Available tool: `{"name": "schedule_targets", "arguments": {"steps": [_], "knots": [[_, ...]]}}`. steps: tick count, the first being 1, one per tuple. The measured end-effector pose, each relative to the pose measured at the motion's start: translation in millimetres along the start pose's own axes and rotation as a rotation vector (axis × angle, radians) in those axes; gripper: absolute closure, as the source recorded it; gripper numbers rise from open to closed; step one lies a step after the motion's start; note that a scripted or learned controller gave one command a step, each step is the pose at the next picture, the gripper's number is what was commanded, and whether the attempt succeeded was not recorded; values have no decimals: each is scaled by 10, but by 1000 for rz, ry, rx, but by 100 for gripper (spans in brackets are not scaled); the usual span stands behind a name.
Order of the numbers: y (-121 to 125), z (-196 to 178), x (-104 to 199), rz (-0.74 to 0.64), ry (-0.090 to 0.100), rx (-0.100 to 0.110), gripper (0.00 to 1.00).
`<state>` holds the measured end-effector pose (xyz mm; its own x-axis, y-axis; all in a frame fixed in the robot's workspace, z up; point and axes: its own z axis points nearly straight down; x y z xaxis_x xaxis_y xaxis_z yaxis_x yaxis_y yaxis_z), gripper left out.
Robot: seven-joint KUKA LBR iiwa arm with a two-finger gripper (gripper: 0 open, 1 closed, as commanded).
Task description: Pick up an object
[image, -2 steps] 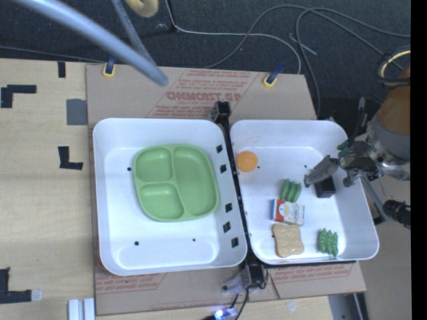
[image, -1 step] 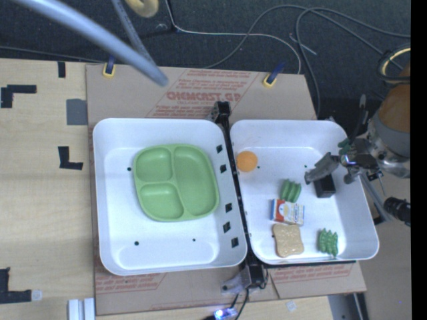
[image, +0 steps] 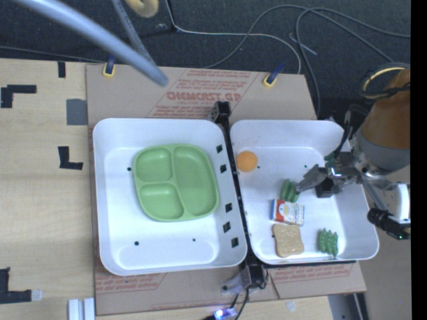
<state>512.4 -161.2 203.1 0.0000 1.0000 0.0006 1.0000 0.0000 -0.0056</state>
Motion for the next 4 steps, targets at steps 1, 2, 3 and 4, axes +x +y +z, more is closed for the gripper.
{"name": "schedule_targets", "arguments": {"steps": [1, 2, 3, 4], "knots": [[-21, 649, 3, 0, 1, 2, 0], [-7, 1148, 5, 1, 1, -6, 0], [29, 986, -3, -1, -2, -18, 100], [62, 556, -36, -1, -2, -9, 100]]}}
